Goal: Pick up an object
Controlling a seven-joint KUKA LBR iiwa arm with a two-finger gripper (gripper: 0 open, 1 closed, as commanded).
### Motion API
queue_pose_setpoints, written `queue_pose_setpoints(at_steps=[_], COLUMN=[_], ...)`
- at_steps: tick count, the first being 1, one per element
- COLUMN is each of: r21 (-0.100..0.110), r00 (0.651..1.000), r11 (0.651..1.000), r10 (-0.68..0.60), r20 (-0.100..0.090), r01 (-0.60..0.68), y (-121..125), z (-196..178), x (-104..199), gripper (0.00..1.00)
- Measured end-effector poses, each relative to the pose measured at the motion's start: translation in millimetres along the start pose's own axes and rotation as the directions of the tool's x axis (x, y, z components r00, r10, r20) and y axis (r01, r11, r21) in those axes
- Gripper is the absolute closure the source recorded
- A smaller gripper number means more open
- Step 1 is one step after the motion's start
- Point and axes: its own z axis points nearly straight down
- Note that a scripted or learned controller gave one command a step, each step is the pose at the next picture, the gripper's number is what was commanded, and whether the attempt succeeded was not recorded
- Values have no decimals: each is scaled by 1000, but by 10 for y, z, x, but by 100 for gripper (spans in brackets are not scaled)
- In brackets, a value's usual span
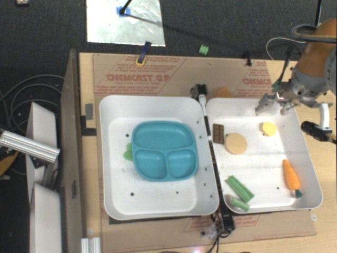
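With the tool (277, 103) open and empty at the upper right of the frame, just above the yellow piece (269, 128) in the right bin (310, 186), a slightly off descent could knock it aside

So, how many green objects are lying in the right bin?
2: a green stick near the front edge, and a paler green piece just in front of it by the front-left corner. None looks hidden there.
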Motion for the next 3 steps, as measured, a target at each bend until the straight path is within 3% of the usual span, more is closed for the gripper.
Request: queue_pose_setpoints(at_steps=[1, 2, 3], r21=[1, 1, -6], r00=[1000, 1000, 1000], r11=[1000, 1000, 1000], r10=[4, 3, 2], r20=[0, 0, 1], r01=[-4, -3, -2], y=[-219, -288, -264], z=[167, 492, 354], x=[-28, -23, -26], gripper=[0, 0, 100])
